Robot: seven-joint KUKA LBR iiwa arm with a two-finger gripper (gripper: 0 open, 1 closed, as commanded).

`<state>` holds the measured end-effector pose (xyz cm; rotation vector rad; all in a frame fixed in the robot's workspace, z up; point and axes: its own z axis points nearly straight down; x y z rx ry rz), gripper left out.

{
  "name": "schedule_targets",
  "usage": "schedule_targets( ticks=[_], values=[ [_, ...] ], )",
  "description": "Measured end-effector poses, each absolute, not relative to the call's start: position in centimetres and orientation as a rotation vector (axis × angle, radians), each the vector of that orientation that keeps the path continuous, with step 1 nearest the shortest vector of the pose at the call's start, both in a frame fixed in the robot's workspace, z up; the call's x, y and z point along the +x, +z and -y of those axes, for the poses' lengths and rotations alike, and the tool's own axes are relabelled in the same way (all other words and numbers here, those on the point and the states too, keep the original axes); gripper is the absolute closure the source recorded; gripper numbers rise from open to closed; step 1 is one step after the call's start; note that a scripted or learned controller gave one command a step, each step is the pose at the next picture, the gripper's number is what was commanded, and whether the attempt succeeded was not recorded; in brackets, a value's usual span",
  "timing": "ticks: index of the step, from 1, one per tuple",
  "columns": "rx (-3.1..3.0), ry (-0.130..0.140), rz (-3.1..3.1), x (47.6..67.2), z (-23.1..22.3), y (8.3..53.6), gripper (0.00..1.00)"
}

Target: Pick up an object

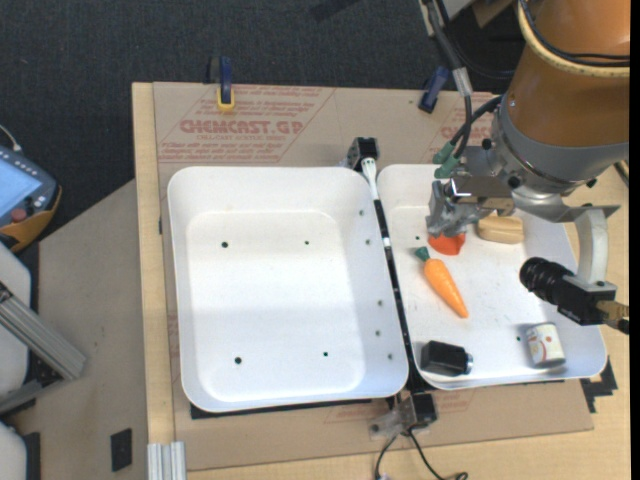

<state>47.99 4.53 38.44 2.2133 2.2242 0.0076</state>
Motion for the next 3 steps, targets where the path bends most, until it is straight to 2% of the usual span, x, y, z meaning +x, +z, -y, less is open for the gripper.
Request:
schedule_targets(
  ticks=[1,2,3],
  values=[
    [2.233,-0.009,-2.216,47.9,3.1,31.2,1.0],
    [2.21,0.01,-2.228,50.5,-4.5,35.9,1.0],
    [2.213,0.01,-2.225,50.9,-8.9,40.9,1.0]
  ],
)
